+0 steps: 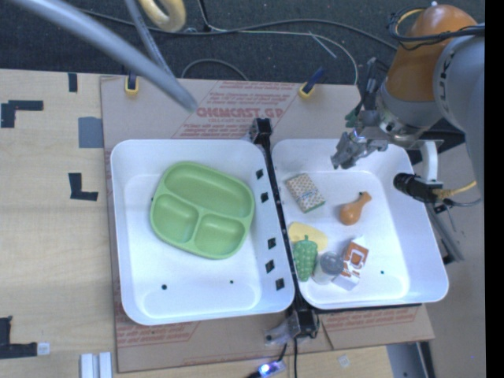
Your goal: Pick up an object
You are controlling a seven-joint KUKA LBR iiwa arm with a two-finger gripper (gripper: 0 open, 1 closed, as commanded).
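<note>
A: Right bin (409, 278), contents?

B: Patterned box (305, 192) lying near the divider; toy drumstick (353, 208) lying right of it, apart. Toward the front: yellow piece (309, 234) touching a green corn-like toy (305, 257), a grey lump (330, 264) and a red-and-white carton (352, 262) crowding together.

A: Left bin (134, 290)?

B: Holding a green divided plate (203, 209).

A: Claw (347, 157)?

B: Hanging over the right bin's back edge, carrying nothing. Fingers open or closed, I cannot tell.

A: Step?

B: Approaching, I'm judging; nothing is being gripped. The drumstick is sitting alone, so it is looking the easiest pick: the claw needs moving forward over it, then lowering.

A: Worktop (47, 235)?

B: Wood, bearing both bins.
</note>
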